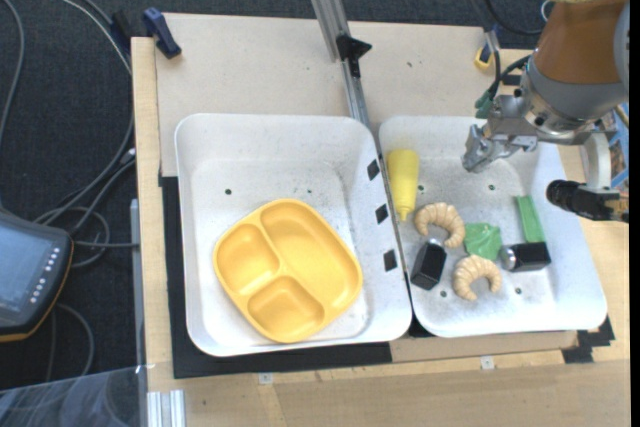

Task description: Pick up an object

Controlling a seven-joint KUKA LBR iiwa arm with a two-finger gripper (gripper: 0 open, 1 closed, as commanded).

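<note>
Yellow bottle (403, 179) left of pincer (478, 158)

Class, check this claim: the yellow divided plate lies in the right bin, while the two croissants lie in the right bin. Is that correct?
Not quite. The camera view shows the yellow divided plate in the left bin, not the right. The rest stands: both croissants lie in the right bin.

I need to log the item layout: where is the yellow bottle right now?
The yellow bottle lies in the right bin, against its left wall, just above the upper croissant.
</note>
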